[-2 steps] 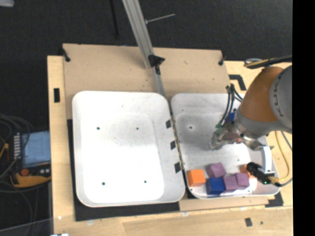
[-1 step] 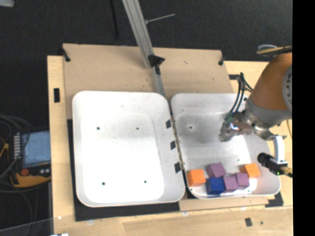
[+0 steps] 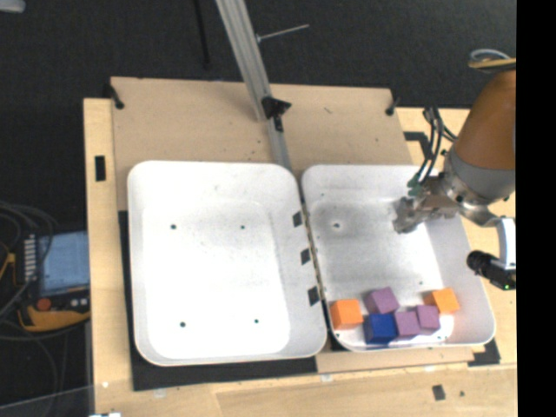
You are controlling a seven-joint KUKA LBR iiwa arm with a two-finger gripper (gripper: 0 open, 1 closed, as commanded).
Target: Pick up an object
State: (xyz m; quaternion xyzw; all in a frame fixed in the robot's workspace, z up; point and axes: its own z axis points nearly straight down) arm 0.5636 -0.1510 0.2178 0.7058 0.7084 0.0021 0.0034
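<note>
Several small blocks lie along the front edge of the right bin [image 3: 347, 189]: an orange block [image 3: 347, 312], a blue block [image 3: 380, 328], three purple blocks [image 3: 381, 301] [image 3: 407, 323] [image 3: 427, 317], and a second orange block [image 3: 446, 300]. My gripper [image 3: 407, 218] hangs over the right bin's far right part, well behind the blocks. Nothing shows between its fingers, and their spacing is too small and blurred to read.
The left bin [image 3: 148, 233] sits beside the right one, with black clips [image 3: 306, 254] along the seam. A slanted metal pole [image 3: 248, 55] rises behind the bins. A blue-screened box [image 3: 61, 263] and cables lie off the bench at left.
</note>
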